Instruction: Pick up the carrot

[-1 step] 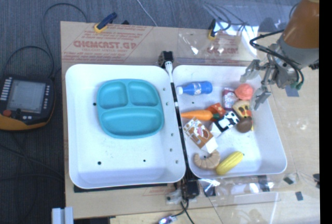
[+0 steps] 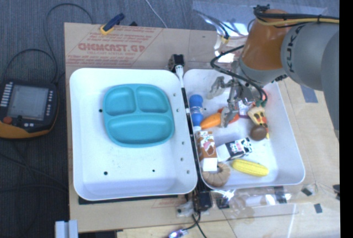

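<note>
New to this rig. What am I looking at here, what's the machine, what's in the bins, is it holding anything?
One fixed camera looks down at a slant on a bench with two shallow white bins. The grey arm with the orange band reaches in from the right; its tool hangs over the right bin.

The left bin holds a blue divided plate.

The right bin holds toy food and packets: an orange carrot near the divider, a blue bottle above it, a corn cob, a brown carton, a small black-and-white carton, and a doughnut at the front.

The tool is just right of the carrot, close to its end. The carrot lies on the bin floor. I can't tell from this angle whether the tool is open or shut.
</note>
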Controlling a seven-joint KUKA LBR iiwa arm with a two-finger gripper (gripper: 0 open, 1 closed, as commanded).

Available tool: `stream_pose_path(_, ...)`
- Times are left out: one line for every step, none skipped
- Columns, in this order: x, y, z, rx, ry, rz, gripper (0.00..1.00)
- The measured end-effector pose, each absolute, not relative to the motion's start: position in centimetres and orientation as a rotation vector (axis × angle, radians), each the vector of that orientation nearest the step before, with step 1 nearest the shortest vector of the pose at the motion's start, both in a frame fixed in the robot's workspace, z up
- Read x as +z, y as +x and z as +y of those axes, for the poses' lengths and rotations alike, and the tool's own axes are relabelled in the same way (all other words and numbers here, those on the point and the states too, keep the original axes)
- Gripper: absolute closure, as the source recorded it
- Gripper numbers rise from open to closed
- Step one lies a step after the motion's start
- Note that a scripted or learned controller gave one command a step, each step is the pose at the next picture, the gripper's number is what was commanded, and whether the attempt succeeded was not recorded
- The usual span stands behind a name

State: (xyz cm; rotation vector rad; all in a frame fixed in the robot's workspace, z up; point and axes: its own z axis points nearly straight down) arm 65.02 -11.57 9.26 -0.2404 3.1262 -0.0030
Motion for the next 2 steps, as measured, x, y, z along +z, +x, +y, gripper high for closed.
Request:
stream_pose_path(9.1, 59.7, -11.4, -0.002, -0.104, 3.122, 0.00)
stream_pose_path(9.1, 57.4, -10.1, -0.005, 0.029, 3.119, 0.00)
